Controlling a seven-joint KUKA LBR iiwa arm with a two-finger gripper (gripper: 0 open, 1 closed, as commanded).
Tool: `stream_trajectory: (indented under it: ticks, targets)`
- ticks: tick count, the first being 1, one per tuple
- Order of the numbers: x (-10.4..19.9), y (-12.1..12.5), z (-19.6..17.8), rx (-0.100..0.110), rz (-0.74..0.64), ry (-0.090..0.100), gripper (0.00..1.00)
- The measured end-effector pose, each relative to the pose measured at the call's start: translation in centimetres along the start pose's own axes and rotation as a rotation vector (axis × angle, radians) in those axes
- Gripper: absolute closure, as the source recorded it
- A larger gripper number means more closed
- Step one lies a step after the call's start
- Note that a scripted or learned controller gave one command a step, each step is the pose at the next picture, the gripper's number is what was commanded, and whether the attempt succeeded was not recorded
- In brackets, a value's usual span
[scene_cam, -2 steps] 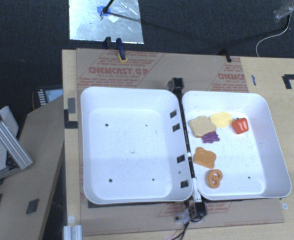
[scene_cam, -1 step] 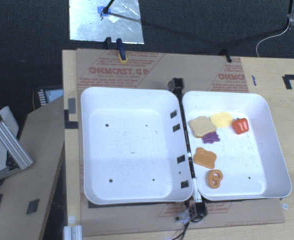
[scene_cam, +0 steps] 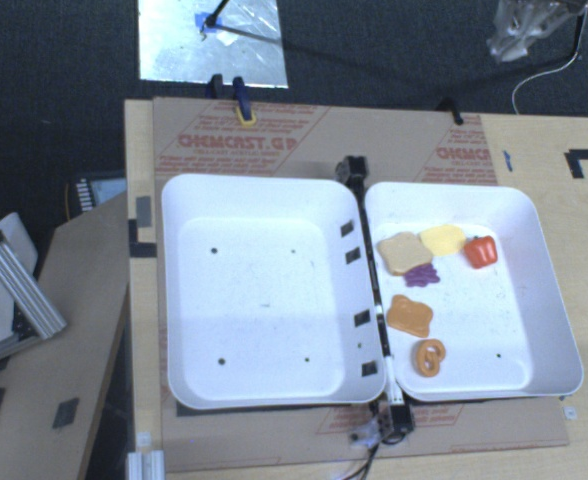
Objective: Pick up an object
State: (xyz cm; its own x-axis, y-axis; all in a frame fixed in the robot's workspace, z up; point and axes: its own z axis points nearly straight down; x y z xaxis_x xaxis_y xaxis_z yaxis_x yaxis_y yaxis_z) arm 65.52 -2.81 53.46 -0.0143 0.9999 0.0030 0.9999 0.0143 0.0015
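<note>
While its state cannot be told, the blurred grey gripper [scene_cam: 530, 16] is seen far up-right of the shallow white right bin [scene_cam: 544, 268], where the small red pepper-shaped toy [scene_cam: 480, 251] is found, well below it.

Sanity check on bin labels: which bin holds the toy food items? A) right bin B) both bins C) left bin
A, the bread slice, red pepper and pretzel all lie in the right bin; the left bin shows bare white floor.
</note>
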Motion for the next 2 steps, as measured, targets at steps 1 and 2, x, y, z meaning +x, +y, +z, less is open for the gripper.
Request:
stream_trajectory:
  ticks: [1, 2]
  targets:
    - [9.0, -2.5, -0.1, 0.0, 0.0, 0.0, 1.0]
    - [18.0, -5.2, 0.8, 0.001, 0.0, 0.0, 1.0]
